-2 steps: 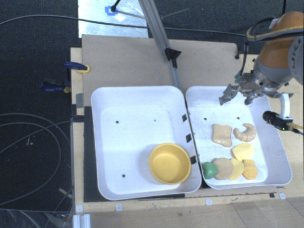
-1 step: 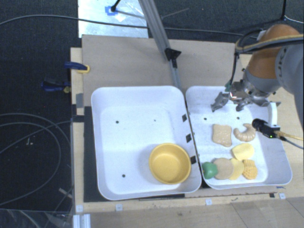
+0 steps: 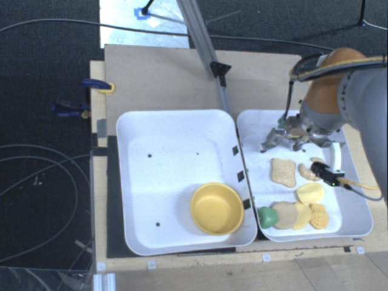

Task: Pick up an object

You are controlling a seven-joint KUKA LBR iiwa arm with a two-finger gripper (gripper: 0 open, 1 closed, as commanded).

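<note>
Smooth white bins (image 3: 182, 123), possibly plastic

The grey arm (image 3: 364, 96) reaches in from the right, its gripper (image 3: 280, 139) lowered with fingers spread.

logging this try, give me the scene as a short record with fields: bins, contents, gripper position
left bin: holds a yellow bowl near its front right corner
right bin: holds a tan flat piece, a green piece, a waffle-like piece and other pale food-like pieces
gripper: over the rear of the right bin, behind the tan flat piece
grasp: nothing seen between the fingers
</note>
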